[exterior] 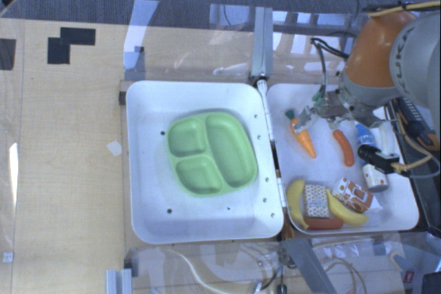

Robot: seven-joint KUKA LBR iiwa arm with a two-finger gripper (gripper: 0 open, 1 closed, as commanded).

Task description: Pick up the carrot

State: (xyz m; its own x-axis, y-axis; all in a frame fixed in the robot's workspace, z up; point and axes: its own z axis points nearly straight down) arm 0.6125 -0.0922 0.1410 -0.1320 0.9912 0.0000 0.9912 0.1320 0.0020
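Observation:
The carrot (304, 140), orange with a green top, lies in the right bin (396, 220) at its upper left, pointing down and to the right. My gripper (320, 118) hangs just above and to the right of the carrot's green end, under the orange-banded wrist (372, 55). The fingers stand open, one fingertip (304, 117) close to the carrot's top and the other toward a red sausage. Nothing sits between them.
A red sausage (343, 147), a blue bottle (365, 136) and a small can (375, 177) lie right of the carrot. Bananas (348, 211), two snack boxes (316, 200) and another sausage (322, 222) crowd the bin's front. The left bin (148, 217) holds a green divided plate (210, 151).

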